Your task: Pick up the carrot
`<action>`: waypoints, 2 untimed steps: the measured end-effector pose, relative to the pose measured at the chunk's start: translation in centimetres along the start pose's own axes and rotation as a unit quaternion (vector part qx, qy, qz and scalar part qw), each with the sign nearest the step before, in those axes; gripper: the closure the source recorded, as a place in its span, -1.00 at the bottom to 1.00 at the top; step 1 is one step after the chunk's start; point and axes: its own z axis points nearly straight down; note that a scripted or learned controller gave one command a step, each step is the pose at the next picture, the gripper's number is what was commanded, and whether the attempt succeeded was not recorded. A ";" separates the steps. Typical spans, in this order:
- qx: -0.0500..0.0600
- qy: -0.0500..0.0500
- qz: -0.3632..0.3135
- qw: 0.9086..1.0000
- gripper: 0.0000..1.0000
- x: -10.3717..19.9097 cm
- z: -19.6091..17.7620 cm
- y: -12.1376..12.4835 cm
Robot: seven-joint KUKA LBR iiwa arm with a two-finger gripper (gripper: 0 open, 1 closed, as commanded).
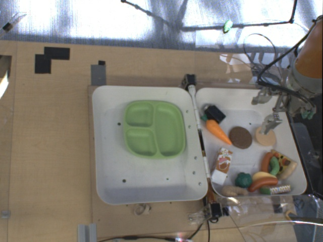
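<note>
Lying in the right bin (298, 158), carrot (218, 130) among toy foods, green plate (154, 128) in left bin (108, 150), pincer (272, 121) grip unclear

The flat tan wooden table (50, 150) carries two shallow white plastic bins side by side, touching along one rim. The right-hand bin (252, 116) lies directly beneath the jaws; the left-hand bin (108, 150) sits well to their left. Far left of the jaws, black angular patches (50, 58) mark the tabletop.
</note>
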 end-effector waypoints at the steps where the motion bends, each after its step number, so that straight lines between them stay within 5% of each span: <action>1: -0.001 -0.002 -0.013 1.000 -1.00 -0.7 8.9 5.1; 2: 0.001 -0.003 0.067 0.998 -1.00 1.8 12.2 7.0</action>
